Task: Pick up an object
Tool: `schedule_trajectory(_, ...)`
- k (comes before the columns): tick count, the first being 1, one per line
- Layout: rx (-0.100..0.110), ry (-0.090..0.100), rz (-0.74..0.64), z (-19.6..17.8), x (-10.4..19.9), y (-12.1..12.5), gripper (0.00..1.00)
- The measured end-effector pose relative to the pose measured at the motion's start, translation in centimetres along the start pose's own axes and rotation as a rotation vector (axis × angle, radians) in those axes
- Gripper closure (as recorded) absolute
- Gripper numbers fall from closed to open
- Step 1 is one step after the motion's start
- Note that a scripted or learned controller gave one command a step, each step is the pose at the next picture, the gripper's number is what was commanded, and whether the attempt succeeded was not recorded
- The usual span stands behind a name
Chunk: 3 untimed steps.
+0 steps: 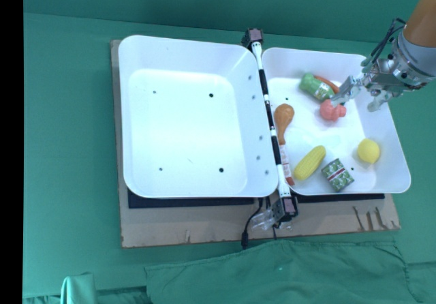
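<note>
Camera view shows the grey two-finger gripper (pixel 361 93) spread open and holding nothing above the right white plastic bin (pixel 393 142), with the small pink rubbery toy (pixel 332 111) lying just left of and nearer than its fingertips.

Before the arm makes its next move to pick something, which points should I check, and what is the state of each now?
1. Gripper over the right bin: ok, near its upper right.
2. Fingers open: ok, they stand spread.
3. Nothing held yet: ok, no object sits between the fingers.
4. A target close by: ok, pink toy lies just beside the left finger.
5. Target free of neighbours: cannot tell; green bottle lies near it.
6. Other objects apart: ok, lemon, corn.
</note>
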State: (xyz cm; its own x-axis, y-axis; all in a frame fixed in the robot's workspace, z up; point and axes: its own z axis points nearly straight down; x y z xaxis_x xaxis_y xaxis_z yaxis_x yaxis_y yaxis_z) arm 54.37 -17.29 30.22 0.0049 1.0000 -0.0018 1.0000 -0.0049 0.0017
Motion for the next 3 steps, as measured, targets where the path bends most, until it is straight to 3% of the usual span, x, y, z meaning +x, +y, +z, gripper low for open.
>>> schedule_trajectory(1,0.000,0.000,0.000,0.0,0.0,0.0,0.00)
schedule_trajectory(3,0.005,0.002,-0.001,9.3,1.2,-0.2,0.00)
